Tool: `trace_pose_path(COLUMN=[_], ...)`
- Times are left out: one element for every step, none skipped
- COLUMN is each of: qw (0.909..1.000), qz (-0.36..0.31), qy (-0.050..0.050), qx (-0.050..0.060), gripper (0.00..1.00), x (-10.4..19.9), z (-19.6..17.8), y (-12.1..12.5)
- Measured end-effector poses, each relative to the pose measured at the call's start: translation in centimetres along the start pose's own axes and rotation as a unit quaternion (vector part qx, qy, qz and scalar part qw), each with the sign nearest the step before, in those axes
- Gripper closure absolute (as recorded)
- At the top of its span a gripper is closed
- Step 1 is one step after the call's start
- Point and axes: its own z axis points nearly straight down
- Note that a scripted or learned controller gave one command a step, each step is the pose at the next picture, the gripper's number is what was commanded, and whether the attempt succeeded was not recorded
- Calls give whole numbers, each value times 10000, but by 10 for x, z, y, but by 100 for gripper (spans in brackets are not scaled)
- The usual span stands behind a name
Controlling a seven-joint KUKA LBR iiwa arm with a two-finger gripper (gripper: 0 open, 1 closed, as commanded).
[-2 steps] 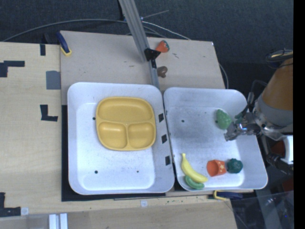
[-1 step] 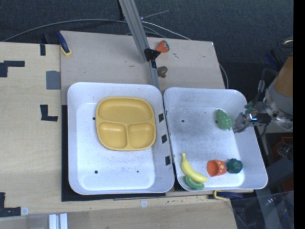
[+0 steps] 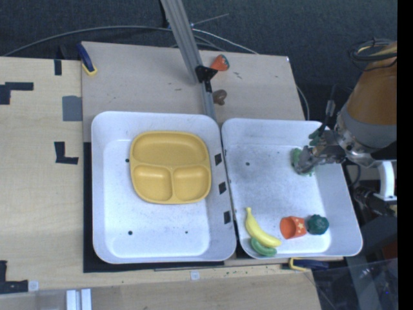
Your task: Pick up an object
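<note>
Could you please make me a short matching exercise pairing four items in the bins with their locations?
Items:
1. yellow plate
2. banana
3. orange cup
4. gripper

Places:
A. right bin, upper right side
B. left bin
C. right bin, near front left corner
D. right bin, front, beside a dark green ball

Pairs: 1-B, 2-C, 3-D, 4-A

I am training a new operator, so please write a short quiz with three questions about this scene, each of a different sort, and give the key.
1. True or false: the yellow divided plate lies in the left bin.
2. Which lies nearest the banana? A. orange cup B. yellow divided plate C. gripper
3. Fill in: the gripper is over the ____ bin.

Key: 1 true; 2 A; 3 right.
</note>
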Motion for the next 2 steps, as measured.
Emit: trace_pose_path(qw=[10000, 10000], qz=[-6, -7], qy=[1, 0], qx=[5, 7], gripper=[100, 100], x=[55, 108], z=[13, 24], y=[19, 35])
